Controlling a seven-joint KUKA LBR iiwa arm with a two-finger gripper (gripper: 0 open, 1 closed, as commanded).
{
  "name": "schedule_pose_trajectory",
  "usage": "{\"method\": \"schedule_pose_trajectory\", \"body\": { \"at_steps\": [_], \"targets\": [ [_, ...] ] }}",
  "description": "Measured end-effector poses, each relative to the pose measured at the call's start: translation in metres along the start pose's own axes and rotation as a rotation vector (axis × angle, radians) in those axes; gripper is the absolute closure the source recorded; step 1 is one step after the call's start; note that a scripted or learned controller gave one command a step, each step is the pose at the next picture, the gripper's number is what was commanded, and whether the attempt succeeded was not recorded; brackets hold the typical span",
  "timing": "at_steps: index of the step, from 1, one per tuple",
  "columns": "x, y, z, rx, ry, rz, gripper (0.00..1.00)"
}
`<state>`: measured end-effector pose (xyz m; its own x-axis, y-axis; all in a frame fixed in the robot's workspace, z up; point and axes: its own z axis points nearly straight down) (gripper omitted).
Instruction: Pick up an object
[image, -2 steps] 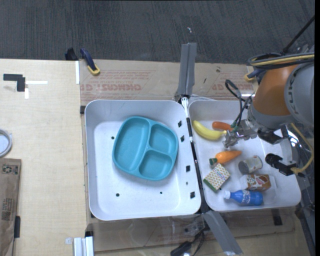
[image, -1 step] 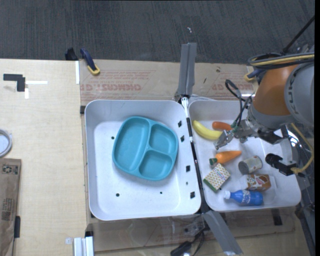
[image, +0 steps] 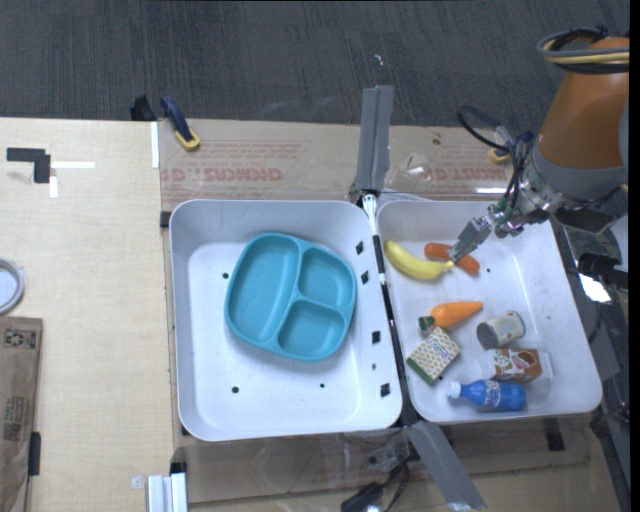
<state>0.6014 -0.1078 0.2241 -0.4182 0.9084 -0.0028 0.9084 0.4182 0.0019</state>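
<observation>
- Bench (image: 80, 230) of pale wood, seen from above at a slant, bearing two shallow white bins side by side, their inner walls touching at the middle.
- Right bin (image: 560, 290), nearest edge: a blue bottle (image: 490, 396) with a white cap lies on its side close to the front wall.
- Just behind the bottle, a small brown and red packet (image: 520, 365) lies near a small grey can (image: 501, 328) that is tipped over.
- To the left of these, a small patterned box (image: 434, 355) sits just beside the bin's inner wall.
- An orange carrot (image: 453, 314) with a green end lies across the middle of this bin.
- Further back, a yellow banana (image: 414, 262) curves near the inner wall, with a small orange-red object (image: 447, 254) touching its right end.
- Gripper (image: 468, 243) hangs low over that orange-red object; whether its fingers are apart or together cannot be told, and nothing is seen held.
- The right side and far corner of this bin show bare white floor, under the grey and orange arm (image: 585, 130).
- Left bin (image: 200, 380): a teal divided plate (image: 291, 296) with three compartments lies near the centre, tilted slightly.
- Bare white floor runs all round the plate, widest along the front and left walls.
- Beyond both bins, a cardboard strip (image: 270, 160) with red lettering, then dark floor.
</observation>
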Motion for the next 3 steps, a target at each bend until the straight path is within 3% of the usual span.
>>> {"method": "schedule_pose_trajectory", "body": {
  "at_steps": [1,2,3],
  "targets": [
    [-0.048,-0.032,0.132,0.001,0.001,-0.030,0.00],
    [-0.037,0.046,0.132,0.001,0.001,-0.144,0.00],
    [-0.038,0.046,0.122,0.003,0.001,-0.145,1.00]
  ]
}}
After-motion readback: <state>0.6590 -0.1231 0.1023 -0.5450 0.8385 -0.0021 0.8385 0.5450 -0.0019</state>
